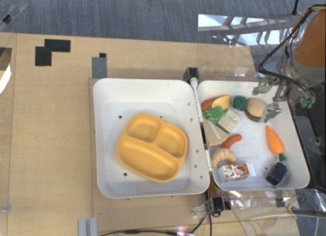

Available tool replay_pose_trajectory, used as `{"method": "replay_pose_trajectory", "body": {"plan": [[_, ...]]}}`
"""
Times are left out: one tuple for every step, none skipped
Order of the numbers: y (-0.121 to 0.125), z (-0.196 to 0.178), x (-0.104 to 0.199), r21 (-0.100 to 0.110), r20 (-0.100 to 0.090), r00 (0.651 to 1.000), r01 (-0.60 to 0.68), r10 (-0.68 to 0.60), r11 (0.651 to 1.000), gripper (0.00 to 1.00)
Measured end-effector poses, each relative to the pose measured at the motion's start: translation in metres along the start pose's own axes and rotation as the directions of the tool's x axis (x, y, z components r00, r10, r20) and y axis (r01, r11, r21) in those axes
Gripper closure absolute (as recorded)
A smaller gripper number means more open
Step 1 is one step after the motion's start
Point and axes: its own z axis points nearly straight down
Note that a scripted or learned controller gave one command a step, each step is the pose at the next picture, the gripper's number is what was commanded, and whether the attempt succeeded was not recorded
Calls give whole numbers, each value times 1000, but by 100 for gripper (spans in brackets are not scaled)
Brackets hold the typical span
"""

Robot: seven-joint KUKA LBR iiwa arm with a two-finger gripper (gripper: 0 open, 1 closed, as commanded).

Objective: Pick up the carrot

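The carrot (274, 140), orange with a small green tip at its near end, lies on the floor of the right bin (298, 179), close to that bin's right wall. My gripper (268, 101) hangs over the bin's far right part, a short way beyond the carrot's far end and not touching it. Its fingers stand open with nothing between them. A round bun (255, 109) sits just left of the gripper.
The right bin also holds a dark green broccoli (240, 101), a yellow wedge (222, 100), a red sausage (232, 141), a croissant (223, 155), a small carton (236, 171) and a black object (276, 174) just below the carrot. A yellow divided plate (152, 147) lies in the left bin (109, 128).
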Motion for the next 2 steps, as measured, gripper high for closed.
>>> {"method": "replay_pose_trajectory", "body": {"plan": [[-27,58,17,-1,-3,991,134,-134,991,0],[-26,105,35,2,5,935,354,-354,935,0]]}}
